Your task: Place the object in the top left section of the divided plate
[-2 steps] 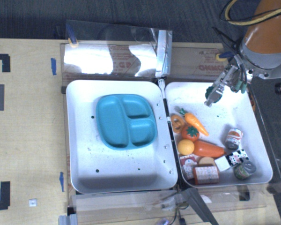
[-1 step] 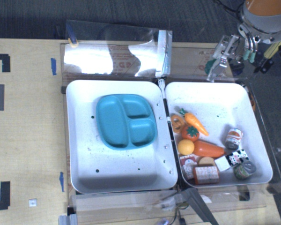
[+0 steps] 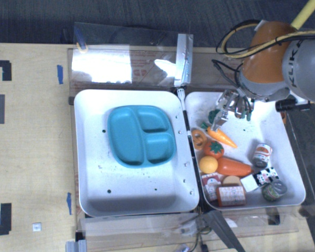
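Note:
The blue divided plate point(image 3: 117, 121) lies in the left bin point(image 3: 89, 140), with one long section on its left and two smaller ones on its right, all bare. My gripper point(image 3: 233, 116) hangs low over the back of the right bin point(image 3: 291, 140), open, with nothing between its fingers. Its left finger point(image 3: 222, 112) stands just behind a toy carrot point(image 3: 221, 136), beside the carrot's green top point(image 3: 214, 114).
Several toy foods crowd the right bin's front: an orange ring point(image 3: 199, 139), a tomato point(image 3: 216, 149), a yellow ball point(image 3: 208, 165), a long red-orange vegetable point(image 3: 234, 167), a small can point(image 3: 261, 155), a red-and-white box point(image 3: 231, 195). A clear plastic sheet point(image 3: 131, 62) lies behind the left bin.

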### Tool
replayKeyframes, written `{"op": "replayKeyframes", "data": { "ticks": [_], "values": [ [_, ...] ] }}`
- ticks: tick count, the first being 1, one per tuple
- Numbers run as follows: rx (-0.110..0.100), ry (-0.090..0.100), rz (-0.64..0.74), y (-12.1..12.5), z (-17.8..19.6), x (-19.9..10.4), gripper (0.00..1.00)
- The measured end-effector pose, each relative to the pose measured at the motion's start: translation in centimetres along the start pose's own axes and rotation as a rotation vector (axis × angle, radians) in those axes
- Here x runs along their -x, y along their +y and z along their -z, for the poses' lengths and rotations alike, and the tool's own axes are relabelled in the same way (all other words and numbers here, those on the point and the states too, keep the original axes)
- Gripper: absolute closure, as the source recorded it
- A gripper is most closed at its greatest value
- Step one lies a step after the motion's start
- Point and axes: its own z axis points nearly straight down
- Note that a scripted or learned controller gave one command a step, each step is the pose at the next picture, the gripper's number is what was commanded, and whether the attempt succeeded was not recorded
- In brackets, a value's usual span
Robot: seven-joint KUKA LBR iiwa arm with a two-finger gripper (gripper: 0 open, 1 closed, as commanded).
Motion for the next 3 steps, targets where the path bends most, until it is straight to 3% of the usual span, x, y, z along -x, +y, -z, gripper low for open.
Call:
{"op": "replayKeyframes", "data": {
  "ticks": [1,2,3],
  "values": [
    [-0.002,0.003,0.146,0.9,15.7,-3.1,1.00],
    [-0.001,0.008,0.309,3.3,24.9,-1.0,1.00],
    [-0.001,0.010,0.402,2.8,28.1,-0.6,1.00]
  ]
}}
